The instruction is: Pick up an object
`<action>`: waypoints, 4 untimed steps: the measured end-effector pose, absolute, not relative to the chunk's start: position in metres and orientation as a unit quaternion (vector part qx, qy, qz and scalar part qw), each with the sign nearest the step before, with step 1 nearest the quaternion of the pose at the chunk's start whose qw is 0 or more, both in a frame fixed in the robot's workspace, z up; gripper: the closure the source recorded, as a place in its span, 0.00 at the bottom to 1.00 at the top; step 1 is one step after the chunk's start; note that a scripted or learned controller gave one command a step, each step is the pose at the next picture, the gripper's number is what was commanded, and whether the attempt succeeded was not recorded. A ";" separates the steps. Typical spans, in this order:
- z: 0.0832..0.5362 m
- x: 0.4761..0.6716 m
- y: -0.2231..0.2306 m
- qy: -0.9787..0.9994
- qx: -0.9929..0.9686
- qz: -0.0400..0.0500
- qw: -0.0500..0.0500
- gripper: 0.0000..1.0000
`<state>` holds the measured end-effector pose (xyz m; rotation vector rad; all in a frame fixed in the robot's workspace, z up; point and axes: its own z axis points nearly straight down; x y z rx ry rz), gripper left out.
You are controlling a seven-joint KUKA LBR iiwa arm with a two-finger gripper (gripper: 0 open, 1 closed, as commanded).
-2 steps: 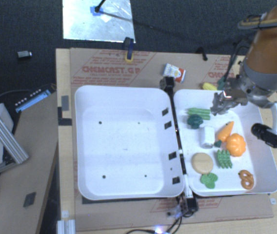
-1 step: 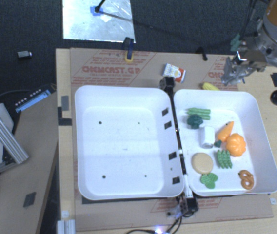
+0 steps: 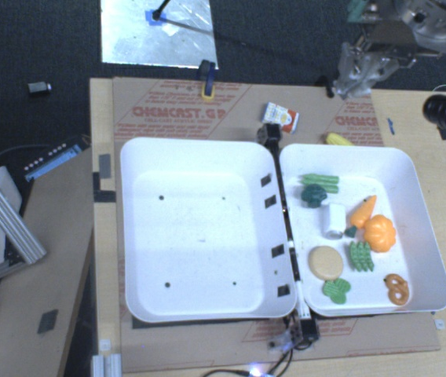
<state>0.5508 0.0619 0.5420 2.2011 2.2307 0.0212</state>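
I see the pincer [image 3: 354, 71] high at the top right, above the surface [image 3: 66, 234] and behind the right bin [image 3: 423, 210], well apart from everything in it. Nothing is between its fingers; whether they are spread or closed I cannot tell from this slant.

All candidate objects lie in the right bin: a green bean bundle [image 3: 319, 181], a broccoli piece [image 3: 312, 197], a white block [image 3: 334, 218], a carrot [image 3: 363, 210] touching an orange pumpkin [image 3: 379, 232], a green ridged piece [image 3: 360, 255], a tan round cookie [image 3: 326, 262], a green leafy piece [image 3: 336, 290] and a pretzel [image 3: 397, 288]. The left bin [image 3: 140, 210] holds none of them. A yellow piece [image 3: 338, 140] and a small carton [image 3: 279, 116] sit on the cardboard outside the bins.

Judgement: approach step, no descent begun. I would pick a target with free space around it. The pretzel or the bean bundle look best; the carrot-pumpkin cluster risks a double contact. Centre over the target first, then descend straight, keeping clear of the bin wall.
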 end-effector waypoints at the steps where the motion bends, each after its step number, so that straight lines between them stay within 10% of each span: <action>1: 0.387 0.519 0.125 0.711 0.703 -0.005 -0.005 1.00; 2: 0.510 0.486 0.149 0.710 0.704 0.007 0.003 1.00; 3: 0.306 0.484 0.180 0.708 0.706 -0.007 -0.003 1.00; 4: 0.333 0.487 0.173 0.707 0.707 0.002 0.001 1.00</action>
